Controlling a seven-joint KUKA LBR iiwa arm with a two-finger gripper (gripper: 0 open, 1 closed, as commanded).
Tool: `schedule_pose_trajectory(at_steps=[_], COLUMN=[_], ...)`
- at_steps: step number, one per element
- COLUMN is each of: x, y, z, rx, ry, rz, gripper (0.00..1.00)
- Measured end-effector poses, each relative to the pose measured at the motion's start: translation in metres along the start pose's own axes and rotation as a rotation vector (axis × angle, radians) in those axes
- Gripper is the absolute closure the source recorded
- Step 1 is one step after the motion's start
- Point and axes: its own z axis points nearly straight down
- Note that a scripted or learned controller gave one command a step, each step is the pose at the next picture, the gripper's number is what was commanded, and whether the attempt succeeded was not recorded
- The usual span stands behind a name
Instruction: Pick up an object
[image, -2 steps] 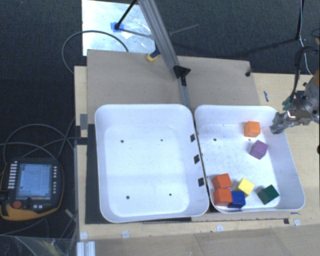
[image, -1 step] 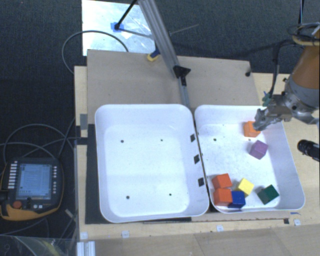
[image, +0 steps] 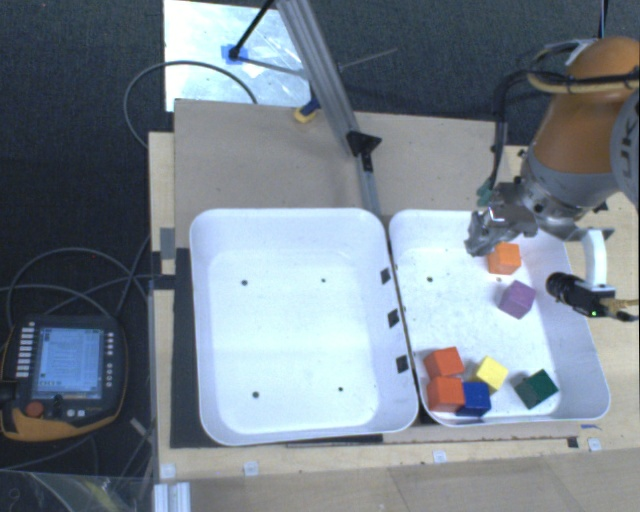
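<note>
Camera view: end effector (image: 487, 236) low over right bin (image: 570, 330), upper right of frame. Orange cube (image: 504, 259) just beside, lower right of tip, near bin's upper edge; roughly cubic, no long axis. Purple cube (image: 517, 299) farther down-right. Open or closed: cannot tell.

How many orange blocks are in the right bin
3. One small orange cube sits near the bin's far end, right beside the claw. Two more orange cubes sit together at the near left corner, next to a blue block. Others might hide under the arm.
</note>
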Motion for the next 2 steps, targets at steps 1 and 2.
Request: schedule_pose_trajectory(at_steps=[1, 2], x=[0.055, 0.114], y=[0.015, 0.015], z=[0.005, 0.022], rx=[-0.001, 0.002], ry=[0.000, 0.001], rz=[-0.001, 0.000], gripper=[1.00, 1.00])
